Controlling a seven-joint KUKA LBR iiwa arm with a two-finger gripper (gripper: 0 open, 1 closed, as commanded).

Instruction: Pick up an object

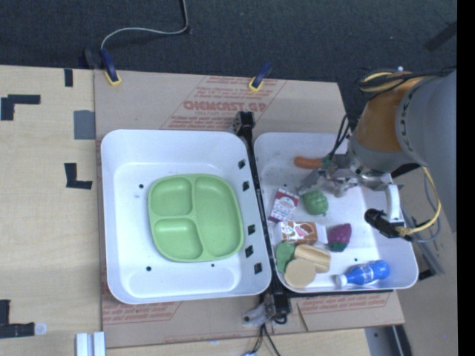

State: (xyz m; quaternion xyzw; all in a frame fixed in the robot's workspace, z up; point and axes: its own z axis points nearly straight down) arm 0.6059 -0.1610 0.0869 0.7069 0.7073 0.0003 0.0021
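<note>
**Gripper low in the right bin, beside the green ball and the carrot**

The grey arm (415,124) with its orange band reaches in from the right and bends down over the right bin (404,273). Its gripper (335,178) sits low in the far half of that bin; the metal parts at its tip blur together, so whether it is parted or closed cannot be told, and nothing is seen held in it.

The nearest things to the gripper are a small orange carrot (306,162), lying flat just to its left toward the far wall, and a round green ball (315,202), just below and to the left of the tip. Whether the tip touches either one cannot be told.

Further toward the near side of the bin lie a pink and white packet (283,205), a red and orange carton (299,233) touching it, and a purple piece (339,236) near the middle. A green piece (284,254), a tan bread-like piece (312,256) and a pale round disc (300,274) crowd together at the near left corner. A blue bottle (365,273) lies on its side along the near wall, well apart from the gripper.

The left bin (119,199) holds a green divided plate (197,217), lying flat at its middle.
</note>
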